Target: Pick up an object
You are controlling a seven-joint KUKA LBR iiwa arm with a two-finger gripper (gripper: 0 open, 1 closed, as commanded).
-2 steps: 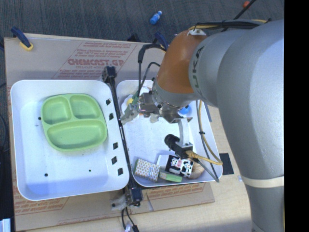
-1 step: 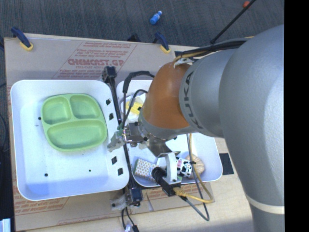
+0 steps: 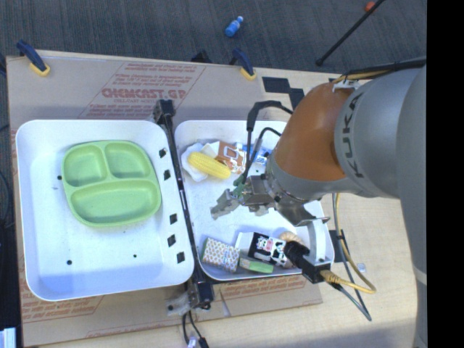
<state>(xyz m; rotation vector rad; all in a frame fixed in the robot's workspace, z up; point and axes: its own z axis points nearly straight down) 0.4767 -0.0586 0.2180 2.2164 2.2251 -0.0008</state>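
Note:
My gripper [image 3: 226, 203] hangs low over the middle of the right bin [image 3: 190, 133], reaching in from the right under the orange-banded wrist [image 3: 312, 140]. No object shows in it. A yellow corn cob [image 3: 209, 166] lies just up and left of it on white wrapping. An orange-and-white snack packet [image 3: 230, 153] sits behind the corn. Along the bin's near edge lie a small patterned box [image 3: 220, 254], a black-and-white pack [image 3: 267, 247] and a green bar [image 3: 255, 265]. The arm hides the bin's right part.
The left bin [image 3: 29, 194] holds a green divided plate [image 3: 112, 181]. A black divider with clips [image 3: 174, 194] runs between the bins. Blue clamps [image 3: 32, 58] hold the cardboard base; a small blue object [image 3: 233, 26] lies on the floor beyond.

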